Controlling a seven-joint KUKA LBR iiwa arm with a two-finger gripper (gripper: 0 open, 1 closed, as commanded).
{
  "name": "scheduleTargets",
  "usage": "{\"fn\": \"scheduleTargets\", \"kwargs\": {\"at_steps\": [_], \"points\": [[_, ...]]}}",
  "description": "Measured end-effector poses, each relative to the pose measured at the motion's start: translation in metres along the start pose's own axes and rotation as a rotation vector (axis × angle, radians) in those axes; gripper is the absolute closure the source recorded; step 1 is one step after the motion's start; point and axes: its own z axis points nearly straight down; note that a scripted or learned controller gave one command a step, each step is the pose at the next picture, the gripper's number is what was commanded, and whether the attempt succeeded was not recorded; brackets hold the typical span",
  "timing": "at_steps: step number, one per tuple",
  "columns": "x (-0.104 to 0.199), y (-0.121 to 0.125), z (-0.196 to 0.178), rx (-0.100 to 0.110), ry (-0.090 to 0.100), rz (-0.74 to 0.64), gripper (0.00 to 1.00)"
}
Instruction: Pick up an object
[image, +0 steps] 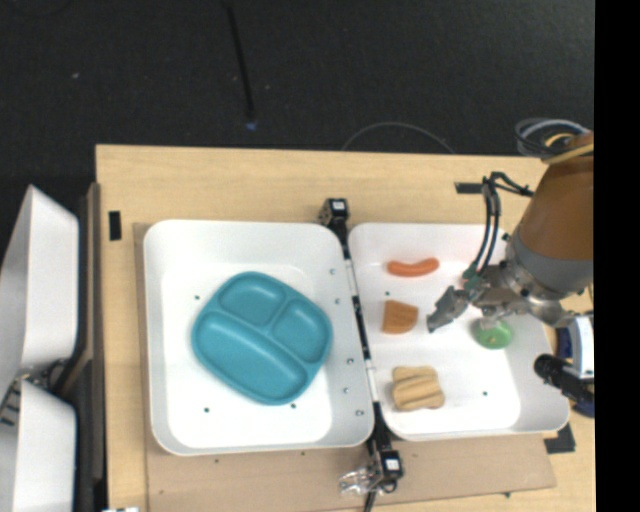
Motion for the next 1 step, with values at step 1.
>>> {"fn": "scheduleTargets", "kwargs": {"at_steps": [1], "points": [[0.0002, 0.0026, -0.0065, -0.013, -0.002, -0.003, 0.0]]}}
